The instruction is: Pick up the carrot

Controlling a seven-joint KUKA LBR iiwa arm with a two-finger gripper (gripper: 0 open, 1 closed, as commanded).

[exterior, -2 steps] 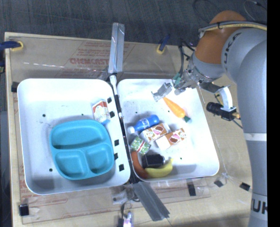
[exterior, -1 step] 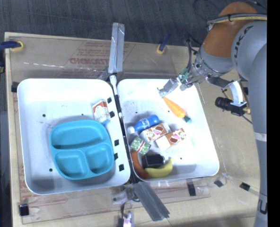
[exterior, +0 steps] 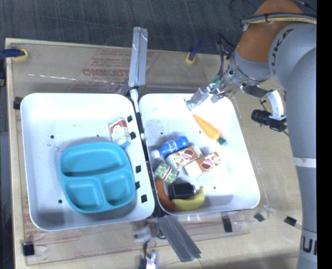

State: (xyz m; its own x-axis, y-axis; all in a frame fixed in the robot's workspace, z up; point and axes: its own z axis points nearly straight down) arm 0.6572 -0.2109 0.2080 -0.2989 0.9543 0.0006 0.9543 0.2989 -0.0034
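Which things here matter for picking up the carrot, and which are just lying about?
For the job:
carrot, in the right bin
end effector, just above the carrot

Lying about:
blue tray
banana
blue bottle
small cartons

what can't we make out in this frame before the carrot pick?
- Claw: too small and blurred in the camera view to read its opening.
- Carrot: plain to see, but its green end is a smudge.
- Black item by the banana: too dark to identify, partly covered by cartons.
- Carton in the left bin: label unreadable.
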